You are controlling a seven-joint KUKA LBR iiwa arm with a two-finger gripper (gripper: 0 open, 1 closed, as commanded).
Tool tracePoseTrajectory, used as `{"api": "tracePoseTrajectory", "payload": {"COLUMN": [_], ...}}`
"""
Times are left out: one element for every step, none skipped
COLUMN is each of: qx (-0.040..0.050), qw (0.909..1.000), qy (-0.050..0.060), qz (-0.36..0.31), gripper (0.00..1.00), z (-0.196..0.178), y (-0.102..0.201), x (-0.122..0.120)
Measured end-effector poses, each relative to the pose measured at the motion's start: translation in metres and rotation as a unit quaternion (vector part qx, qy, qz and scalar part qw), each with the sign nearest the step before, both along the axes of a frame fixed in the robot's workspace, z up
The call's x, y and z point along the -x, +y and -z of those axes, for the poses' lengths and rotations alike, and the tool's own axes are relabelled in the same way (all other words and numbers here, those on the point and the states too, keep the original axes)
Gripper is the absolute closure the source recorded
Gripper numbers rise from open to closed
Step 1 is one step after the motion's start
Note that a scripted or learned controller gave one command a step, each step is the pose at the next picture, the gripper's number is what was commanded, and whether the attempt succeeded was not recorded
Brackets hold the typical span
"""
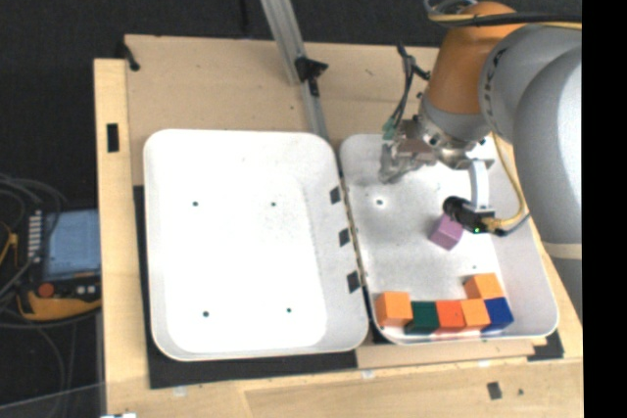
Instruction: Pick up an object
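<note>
Jaws (392,162) hang over the far left corner of the right bin (411,250); I cannot tell how open they are. A purple block (447,232) lies mid-bin, with coloured blocks (446,311) along the near wall.

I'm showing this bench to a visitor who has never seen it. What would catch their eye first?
The grey arm with its orange band looms in from the right, its gripper over the far end of the right bin. Next, the bright blocks crowded along that bin's near edge: orange, green, blue. A lone purple block lies apart mid-bin.
</note>
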State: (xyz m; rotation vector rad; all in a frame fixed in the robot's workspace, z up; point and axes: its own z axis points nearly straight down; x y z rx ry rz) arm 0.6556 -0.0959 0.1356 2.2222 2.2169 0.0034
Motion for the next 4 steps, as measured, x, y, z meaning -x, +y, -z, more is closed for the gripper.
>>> {"api": "tracePoseTrajectory", "payload": {"qx": [-0.0001, 0.0000, 0.0001, -0.0014], "qw": [1.0000, 1.0000, 1.0000, 1.0000], "qy": [-0.002, -0.001, 0.003, 0.002], "qz": [0.000, -0.002, -0.003, -0.005], "gripper": [1.00, 1.00, 1.00, 1.00], "z": [-0.061, -0.098, -0.090, -0.099], "y": [0.001, -0.001, 0.040, 0.089], "x": [0.006, 0.005, 0.029, 0.045]}}
